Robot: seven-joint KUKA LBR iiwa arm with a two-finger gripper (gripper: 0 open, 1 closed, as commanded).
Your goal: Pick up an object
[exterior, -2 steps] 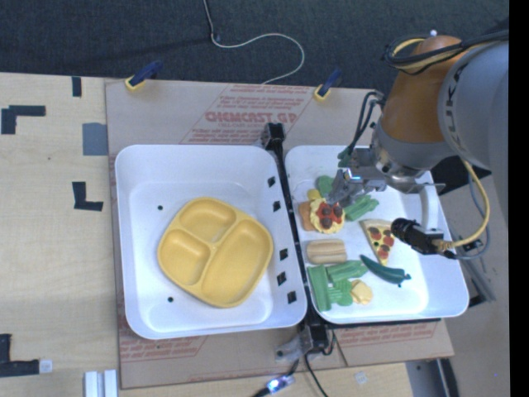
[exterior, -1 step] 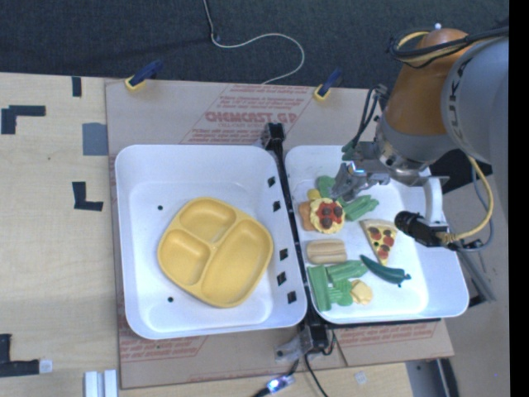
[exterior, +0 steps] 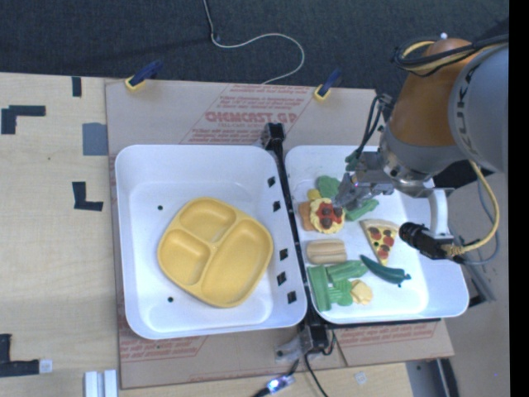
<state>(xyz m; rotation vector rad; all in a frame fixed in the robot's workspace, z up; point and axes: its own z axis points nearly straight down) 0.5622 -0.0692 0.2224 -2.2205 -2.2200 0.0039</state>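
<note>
the gripper (exterior: 345,195) hangs low over the right bin (exterior: 450,292), its dark fingers lost against the toys beneath them, so whether it is open, closed or gripping anything cannot be told. the arm (exterior: 438,98) comes in from the right, its orange band bulking above the wrist and covering the bin's upper right part. its far side is cut off at the frame's edge.

just under the gripper lies a red-topped toy (exterior: 328,213), with a green leaf (exterior: 329,186) partly hidden behind the gripper. a pizza slice (exterior: 380,236) lies to the right, a tan bun (exterior: 326,250) below the red-topped toy, and a green pod (exterior: 384,270) near the pizza. a green block (exterior: 332,281) and a small yellow piece (exterior: 361,291) touch near the bin's front wall.

the left bin (exterior: 136,222) holds a yellow tray (exterior: 215,251), tilted askew.
</note>
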